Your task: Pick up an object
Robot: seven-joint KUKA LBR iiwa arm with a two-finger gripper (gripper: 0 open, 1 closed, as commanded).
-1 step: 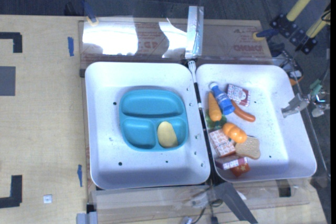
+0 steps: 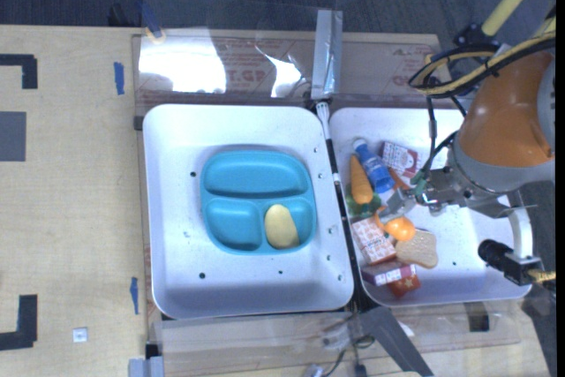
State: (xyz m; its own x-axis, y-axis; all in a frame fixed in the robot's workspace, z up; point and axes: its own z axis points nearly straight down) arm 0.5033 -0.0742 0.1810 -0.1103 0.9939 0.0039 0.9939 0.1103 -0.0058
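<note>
A sky-blue three-compartment plastic tray [image 2: 252, 177] is seen in the plain white left bin [image 2: 168, 190], a pale yellow oval item [image 2: 281, 226] in one compartment. In the white right bin [image 2: 459, 265], an orange carrot-shaped toy [image 2: 360, 181], a blue-labelled bottle [image 2: 378, 172], a round orange fruit [image 2: 400, 229], a tan bread slice [image 2: 418, 250] and red-and-white printed packets [image 2: 374, 243] are seen

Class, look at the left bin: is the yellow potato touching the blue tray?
Touching. The camera view shows the potato lying inside the lower right compartment of the tray, resting on its floor.
</note>
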